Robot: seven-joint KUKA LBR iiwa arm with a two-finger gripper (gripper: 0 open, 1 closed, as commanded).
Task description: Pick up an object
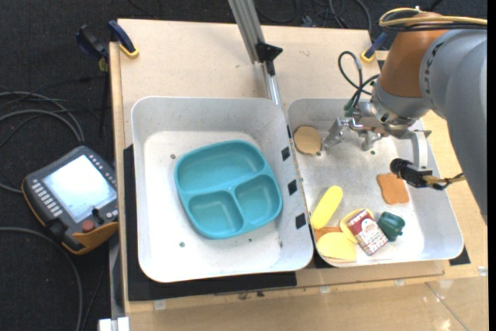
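My gripper (350,140) hangs low over the back of the right bin (442,232), open, with bare bin floor between its fingers. A tan round piece (307,139) lies just left of the left finger, apart from it. An orange piece (393,188) lies to the front right of the gripper. At the bin's front sit a yellow banana-shaped piece (326,205), a flat yellow piece (337,246), a red and white box (366,232) and a dark green piece (391,224).
The left bin (147,167) holds a teal divided plate (228,187). A slanted metal pole (244,4) rises behind the wall between the bins. A teach pendant (70,198) lies on the floor at left.
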